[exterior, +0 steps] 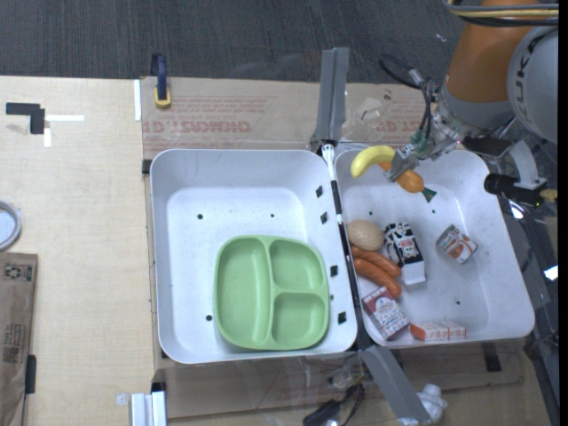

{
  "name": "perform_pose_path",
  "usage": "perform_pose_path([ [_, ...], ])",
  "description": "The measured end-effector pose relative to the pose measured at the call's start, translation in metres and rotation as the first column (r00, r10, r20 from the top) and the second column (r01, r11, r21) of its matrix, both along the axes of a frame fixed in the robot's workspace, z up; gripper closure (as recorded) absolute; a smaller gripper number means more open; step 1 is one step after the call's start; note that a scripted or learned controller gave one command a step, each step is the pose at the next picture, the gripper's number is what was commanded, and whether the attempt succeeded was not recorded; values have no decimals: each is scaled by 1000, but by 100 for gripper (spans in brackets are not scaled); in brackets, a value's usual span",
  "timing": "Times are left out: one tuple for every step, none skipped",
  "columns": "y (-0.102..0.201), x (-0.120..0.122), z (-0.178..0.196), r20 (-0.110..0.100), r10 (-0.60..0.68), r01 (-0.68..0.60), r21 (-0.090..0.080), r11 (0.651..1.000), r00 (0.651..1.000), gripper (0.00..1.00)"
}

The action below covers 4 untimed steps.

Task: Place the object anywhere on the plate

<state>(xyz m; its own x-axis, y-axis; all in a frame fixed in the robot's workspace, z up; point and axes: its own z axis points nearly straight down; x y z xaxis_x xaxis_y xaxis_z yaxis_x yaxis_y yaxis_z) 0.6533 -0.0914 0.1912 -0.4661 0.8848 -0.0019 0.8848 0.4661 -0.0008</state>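
The tool (410, 160) hangs over the right bin (479, 318) beside a carrot (410, 181), far from the plate (271, 291); I cannot tell its state.

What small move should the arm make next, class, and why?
Probably carry the small orange carrot-like toy leftward toward the green three-compartment plastic plate. The claw sits at the toy in the right white bin, while the plate lies in the left one.
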Motion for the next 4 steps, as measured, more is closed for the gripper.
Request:
perform_pose_path([
  [64, -8, 0, -1, 155, -155, 1, 988, 988, 100],
  [144, -61, 0, -2, 84, -84, 1, 997, 997, 100],
  [236, -99, -72, 2, 15, -15, 3, 1000, 1000, 100],
  [181, -97, 0, -1, 11, -11, 0, 1000, 1000, 100],
])
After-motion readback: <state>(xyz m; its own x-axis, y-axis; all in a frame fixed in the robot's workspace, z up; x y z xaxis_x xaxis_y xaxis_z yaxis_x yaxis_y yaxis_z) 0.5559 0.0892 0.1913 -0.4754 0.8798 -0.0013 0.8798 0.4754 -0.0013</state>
